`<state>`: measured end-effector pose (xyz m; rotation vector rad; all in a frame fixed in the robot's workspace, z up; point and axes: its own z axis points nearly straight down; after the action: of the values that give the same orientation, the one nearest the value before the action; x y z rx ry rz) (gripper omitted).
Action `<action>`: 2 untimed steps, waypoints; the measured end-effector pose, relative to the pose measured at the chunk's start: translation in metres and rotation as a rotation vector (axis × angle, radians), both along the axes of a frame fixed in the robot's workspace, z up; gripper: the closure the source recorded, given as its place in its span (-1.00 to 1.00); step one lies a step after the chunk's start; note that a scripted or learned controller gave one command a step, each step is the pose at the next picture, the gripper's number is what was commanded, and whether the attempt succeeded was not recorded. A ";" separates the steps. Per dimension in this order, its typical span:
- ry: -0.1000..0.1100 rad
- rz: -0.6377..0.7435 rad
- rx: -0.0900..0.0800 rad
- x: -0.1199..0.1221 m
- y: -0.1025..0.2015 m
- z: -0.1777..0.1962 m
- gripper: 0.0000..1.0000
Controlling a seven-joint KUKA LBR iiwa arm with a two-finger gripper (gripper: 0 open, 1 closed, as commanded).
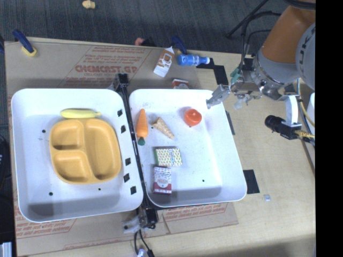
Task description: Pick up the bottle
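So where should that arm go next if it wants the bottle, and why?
Probably up and to the left in the camera view. The small blue plastic bottle lies on its side on the bench behind the right-hand white bin, outside it, while the gripper hangs over that bin's far right corner, apart from the bottle.

Bench (278, 208) bears two white bins (21, 143) (225, 159), blue bottle (190, 60), small carton (164, 62) behind them

Robotics test lab: industrial arm (286, 33) over a bench (278, 218), two white bins (21, 143) left of the claw (217, 96) on clamped cardboard (102, 63), toy food, trailing cables (257, 7).
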<state>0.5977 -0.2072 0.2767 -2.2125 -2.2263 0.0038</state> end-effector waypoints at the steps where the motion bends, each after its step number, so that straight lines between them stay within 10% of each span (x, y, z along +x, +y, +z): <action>1: 0.002 0.005 0.000 0.000 0.000 0.010 1.00; 2: 0.001 -0.049 0.000 -0.082 -0.004 -0.051 1.00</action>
<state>0.5154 -0.2111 0.2254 -2.2655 -2.1705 0.0049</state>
